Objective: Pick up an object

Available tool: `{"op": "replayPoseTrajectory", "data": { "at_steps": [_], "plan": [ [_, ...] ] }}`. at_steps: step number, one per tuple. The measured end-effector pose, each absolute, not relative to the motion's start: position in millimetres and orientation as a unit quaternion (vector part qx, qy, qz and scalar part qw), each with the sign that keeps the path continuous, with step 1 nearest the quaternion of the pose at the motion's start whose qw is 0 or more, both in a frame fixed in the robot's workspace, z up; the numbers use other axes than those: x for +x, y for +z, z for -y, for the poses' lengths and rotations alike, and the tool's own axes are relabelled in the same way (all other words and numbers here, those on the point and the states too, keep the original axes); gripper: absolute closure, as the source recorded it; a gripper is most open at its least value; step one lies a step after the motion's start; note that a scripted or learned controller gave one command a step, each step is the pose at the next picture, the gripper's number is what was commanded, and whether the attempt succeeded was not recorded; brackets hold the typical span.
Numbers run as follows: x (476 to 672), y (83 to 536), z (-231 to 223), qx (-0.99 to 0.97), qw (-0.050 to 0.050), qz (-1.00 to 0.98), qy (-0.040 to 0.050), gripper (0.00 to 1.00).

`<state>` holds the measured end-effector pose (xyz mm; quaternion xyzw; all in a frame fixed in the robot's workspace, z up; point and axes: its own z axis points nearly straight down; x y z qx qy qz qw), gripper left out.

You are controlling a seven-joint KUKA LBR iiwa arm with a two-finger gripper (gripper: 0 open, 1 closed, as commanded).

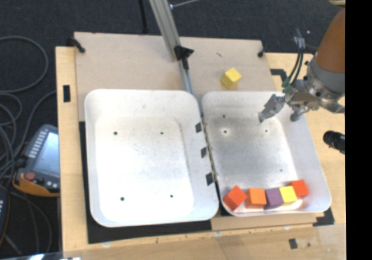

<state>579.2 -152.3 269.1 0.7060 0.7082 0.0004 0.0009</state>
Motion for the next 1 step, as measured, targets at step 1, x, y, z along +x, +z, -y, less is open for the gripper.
{"op": "replayPoseTrajectory", "data": {
  "at_steps": [1],
  "plan": [
    [486.0,239.4,126.2,0.708,-0.002,-0.706,-0.0015,0.00]
  ]
}}
